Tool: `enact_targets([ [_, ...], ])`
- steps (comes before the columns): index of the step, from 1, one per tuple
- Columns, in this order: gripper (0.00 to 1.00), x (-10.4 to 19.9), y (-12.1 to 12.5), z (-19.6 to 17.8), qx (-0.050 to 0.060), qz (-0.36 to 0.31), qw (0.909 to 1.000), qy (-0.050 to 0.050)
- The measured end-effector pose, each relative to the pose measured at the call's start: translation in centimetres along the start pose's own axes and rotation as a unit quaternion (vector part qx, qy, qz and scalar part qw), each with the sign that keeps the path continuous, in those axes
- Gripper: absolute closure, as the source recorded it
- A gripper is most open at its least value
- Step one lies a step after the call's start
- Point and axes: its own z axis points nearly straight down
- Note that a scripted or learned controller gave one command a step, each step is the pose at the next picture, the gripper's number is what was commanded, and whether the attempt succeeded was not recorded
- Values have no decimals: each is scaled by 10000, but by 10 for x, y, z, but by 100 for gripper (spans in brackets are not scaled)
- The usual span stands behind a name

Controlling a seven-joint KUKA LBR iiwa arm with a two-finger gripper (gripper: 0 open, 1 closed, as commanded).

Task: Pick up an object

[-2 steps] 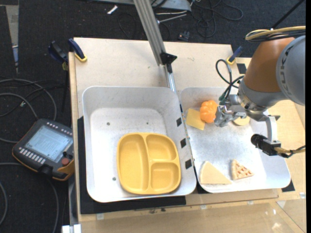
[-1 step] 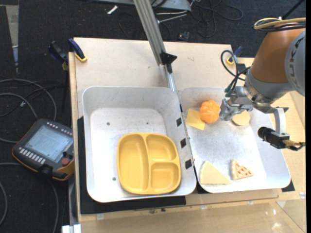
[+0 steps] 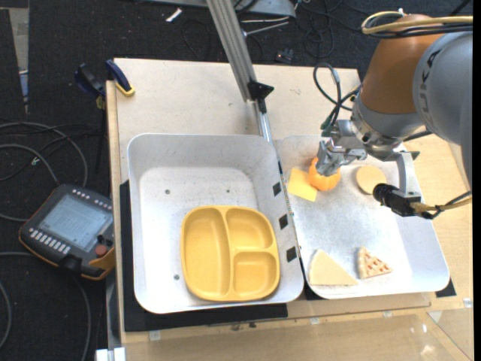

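Nearest you, along the right bin's (image 3: 421,254) front edge, lay a pale cream wedge (image 3: 329,269) and, just beside it to the right, a small waffle-patterned triangle (image 3: 373,264). In the left bin (image 3: 150,171), a yellow divided tray (image 3: 229,253) sat toward the front right corner, its three compartments bare.

Farther back in the right bin, close to its left edge, you saw a yellow block (image 3: 302,185) lying touching a round orange piece (image 3: 325,180). The gripper (image 3: 330,162) stood directly over that orange piece, at its top; whether its tips were spread or pinching the piece could not be told from this angle. A pale round disc (image 3: 370,179) rested just to the right, partly behind the gripper's black fittings.

The grey arm (image 3: 421,74) with its orange band reached in from the right over the bin's back corner, cables looping around the wrist.

At the bench's (image 3: 188,96) far left corner sat a blue-and-yellow clamp (image 3: 116,77). A slanted metal pole (image 3: 233,43) rose from behind the junction of the two bins. A handheld control pendant (image 3: 71,228) lay on the floor off the bench's left edge.
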Motion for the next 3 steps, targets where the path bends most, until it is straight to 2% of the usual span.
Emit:
enact_targets([
  [2,100,102,25,-21,1,0,10000,4],
  [3,100,147,45,-13,5,5,10000,-3],
])
